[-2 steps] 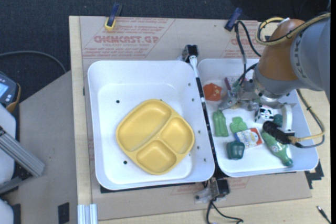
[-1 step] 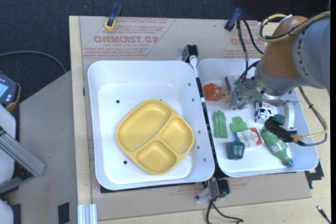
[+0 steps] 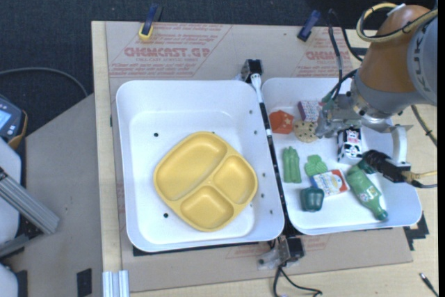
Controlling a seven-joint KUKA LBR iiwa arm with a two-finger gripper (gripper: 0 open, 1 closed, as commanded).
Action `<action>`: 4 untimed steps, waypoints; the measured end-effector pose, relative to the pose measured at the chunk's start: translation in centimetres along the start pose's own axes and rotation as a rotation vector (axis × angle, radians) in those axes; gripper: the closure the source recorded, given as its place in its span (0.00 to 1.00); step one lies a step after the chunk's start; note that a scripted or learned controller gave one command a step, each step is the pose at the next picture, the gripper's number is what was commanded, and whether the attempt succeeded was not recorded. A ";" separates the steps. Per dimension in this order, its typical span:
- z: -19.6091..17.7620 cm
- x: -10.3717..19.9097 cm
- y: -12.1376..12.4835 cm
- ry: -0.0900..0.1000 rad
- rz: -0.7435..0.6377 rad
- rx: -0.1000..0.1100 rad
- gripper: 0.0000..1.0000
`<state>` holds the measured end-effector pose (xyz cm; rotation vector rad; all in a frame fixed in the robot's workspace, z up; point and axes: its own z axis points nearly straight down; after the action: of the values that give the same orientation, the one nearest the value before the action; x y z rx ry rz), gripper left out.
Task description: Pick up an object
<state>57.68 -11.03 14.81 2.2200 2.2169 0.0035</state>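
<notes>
Bench (image 3: 208, 52) carried two white bins, side by side.

Left bin (image 3: 139, 108): one item, a yellow plate (image 3: 205, 181) with three compartments, lying flat near the middle and turned at an angle to the walls.

Right bin (image 3: 299, 90): nine small items counted.
1. One orange-red piece (image 3: 281, 122), far-left part of the bin, near the dividing wall.
2. One speckled beige cookie (image 3: 304, 131), just beside the orange-red piece.
3. One small purple box (image 3: 308, 109), just beyond the cookie.
4. One black-and-white carton (image 3: 351, 142), mid-bin, on the arm's side.
5. One long dark-green piece (image 3: 290, 165), lying along the left wall.
6. One light-green piece (image 3: 316, 165), just beside it.
7. One white-and-red carton (image 3: 332, 182), tilted, touching or nearly touching the light-green piece.
8. One teal pepper (image 3: 312, 199), near the front edge.
9. One green bottle (image 3: 367, 195), on its side at front right, cap towards the front corner.

Arm (image 3: 389, 73) reached in from the right, over the right bin. Gripper (image 3: 325, 125) was down among the far items — just beside the cookie and the purple box, with the black-and-white carton close on its other side. How far it was open could not be told from this angle, and nothing was seen held in it. All nine items lay on the bin floor.
</notes>
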 end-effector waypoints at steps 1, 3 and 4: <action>-5.4 -1.1 0.2 -0.001 0.000 -0.003 1.00; -8.3 4.6 2.9 0.002 -0.007 0.000 1.00; -6.9 8.7 5.7 0.001 -0.007 0.001 1.00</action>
<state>63.33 -2.35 21.73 2.2135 2.2254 0.0044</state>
